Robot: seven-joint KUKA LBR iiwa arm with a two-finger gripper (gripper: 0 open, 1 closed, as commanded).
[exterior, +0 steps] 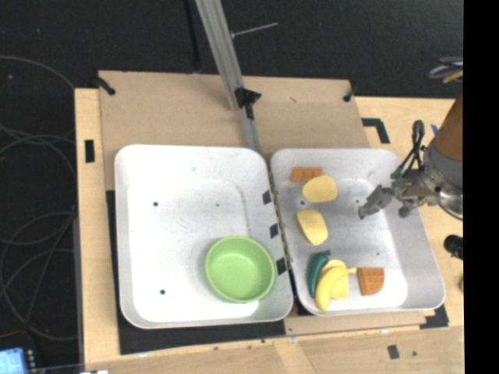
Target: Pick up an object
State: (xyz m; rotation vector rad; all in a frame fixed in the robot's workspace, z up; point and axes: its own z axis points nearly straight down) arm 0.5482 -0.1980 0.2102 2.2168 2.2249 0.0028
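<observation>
The right bin (405,244) holds several small items: an orange block (306,175) at the back, a yellow piece (320,188) just in front of it, another yellow piece (313,227) mid-bin, a dark green item (316,266) beside a yellow banana-like item (334,281), and an orange waffle-like block (371,280) at the front. My gripper (387,202) hangs over the right side of this bin, fingers spread open and nothing between them. It is right of the yellow pieces and clear of them.
A green bowl (239,268) sits in the front right corner of the left bin (156,185). A grey metal pole (222,49) slants from the back down to the divide between the bins. The arm's wrist (448,158) enters at the right edge.
</observation>
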